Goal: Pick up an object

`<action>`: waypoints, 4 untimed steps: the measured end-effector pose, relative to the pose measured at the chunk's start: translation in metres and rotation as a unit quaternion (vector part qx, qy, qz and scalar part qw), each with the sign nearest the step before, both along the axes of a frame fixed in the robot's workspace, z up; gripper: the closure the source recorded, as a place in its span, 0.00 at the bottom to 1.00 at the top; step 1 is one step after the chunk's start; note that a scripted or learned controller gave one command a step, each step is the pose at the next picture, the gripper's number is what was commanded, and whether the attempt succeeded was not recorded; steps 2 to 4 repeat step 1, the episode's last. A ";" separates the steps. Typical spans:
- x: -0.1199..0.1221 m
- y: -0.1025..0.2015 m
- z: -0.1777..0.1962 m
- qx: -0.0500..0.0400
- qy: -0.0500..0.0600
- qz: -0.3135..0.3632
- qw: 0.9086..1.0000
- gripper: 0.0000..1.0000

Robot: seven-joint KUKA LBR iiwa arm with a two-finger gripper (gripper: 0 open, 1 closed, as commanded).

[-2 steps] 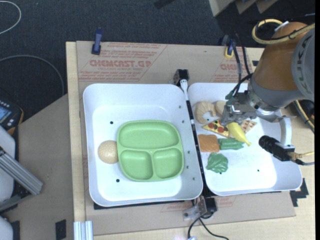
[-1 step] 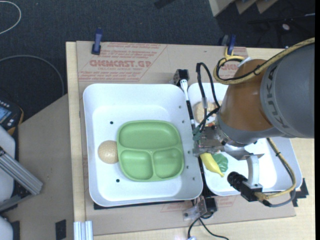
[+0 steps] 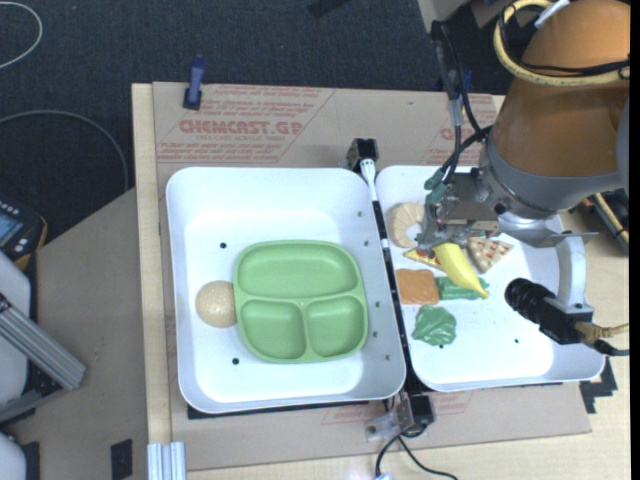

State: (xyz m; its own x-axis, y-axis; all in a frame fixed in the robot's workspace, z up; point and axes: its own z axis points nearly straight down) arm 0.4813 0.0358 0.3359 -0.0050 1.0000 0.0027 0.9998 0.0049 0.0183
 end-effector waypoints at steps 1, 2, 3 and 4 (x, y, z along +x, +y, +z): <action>0.016 -0.053 -0.090 -0.002 0.013 -0.005 1.000 1.00; 0.016 -0.053 -0.090 -0.002 0.013 -0.005 1.000 1.00; 0.016 -0.053 -0.090 -0.002 0.013 -0.005 1.000 1.00; 0.016 -0.053 -0.090 -0.002 0.013 -0.005 1.000 1.00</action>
